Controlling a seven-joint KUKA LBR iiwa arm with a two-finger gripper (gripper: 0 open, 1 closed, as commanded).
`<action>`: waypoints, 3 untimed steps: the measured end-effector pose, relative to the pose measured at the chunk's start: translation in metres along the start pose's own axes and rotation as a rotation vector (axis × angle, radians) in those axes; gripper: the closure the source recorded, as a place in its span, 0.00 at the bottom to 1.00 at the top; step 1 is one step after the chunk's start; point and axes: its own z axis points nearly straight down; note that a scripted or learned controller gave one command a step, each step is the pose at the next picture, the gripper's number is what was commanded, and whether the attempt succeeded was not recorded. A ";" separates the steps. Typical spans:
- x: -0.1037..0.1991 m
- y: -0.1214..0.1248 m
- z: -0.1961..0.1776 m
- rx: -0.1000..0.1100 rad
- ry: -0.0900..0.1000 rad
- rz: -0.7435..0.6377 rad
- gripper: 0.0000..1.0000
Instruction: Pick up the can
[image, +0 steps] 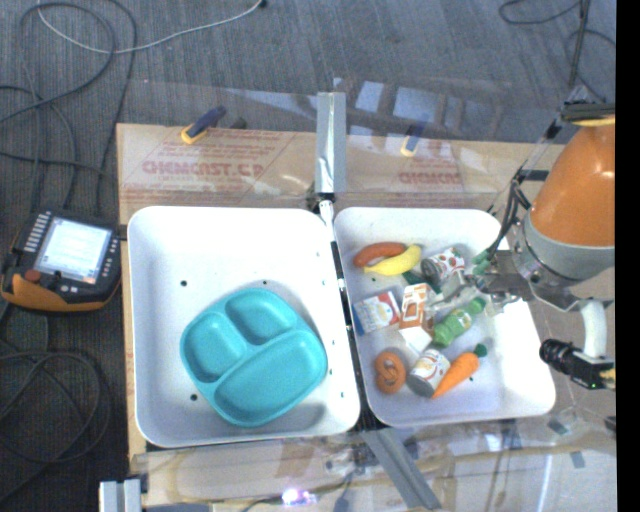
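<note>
Two cans lie in the right bin (520, 375). A silver can with a red label (444, 268) rests on its side near the bin's middle, just right of a banana (392, 262). A second small can with a red and white label (428, 370) lies toward the front, touching a carrot (458, 371). My gripper (481, 291) hangs low over the bin's right half, just right of the silver can and above a green bottle (456, 323). The grey wrist and orange band (578, 190) rise behind it.
The right bin also holds a sausage (380, 249), a blue and white carton (374, 313), an orange and white box (415, 306) and a round orange toy (390, 370). A teal divided plate (255, 353) sits in the left bin (160, 260). A pendant (62, 260) lies left of the bench.
</note>
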 end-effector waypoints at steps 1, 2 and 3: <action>-0.023 0.085 0.034 0.000 -0.002 -0.072 0.00; -0.039 0.103 0.110 0.000 -0.003 -0.071 0.00; -0.091 0.138 0.151 -0.009 0.000 -0.027 0.00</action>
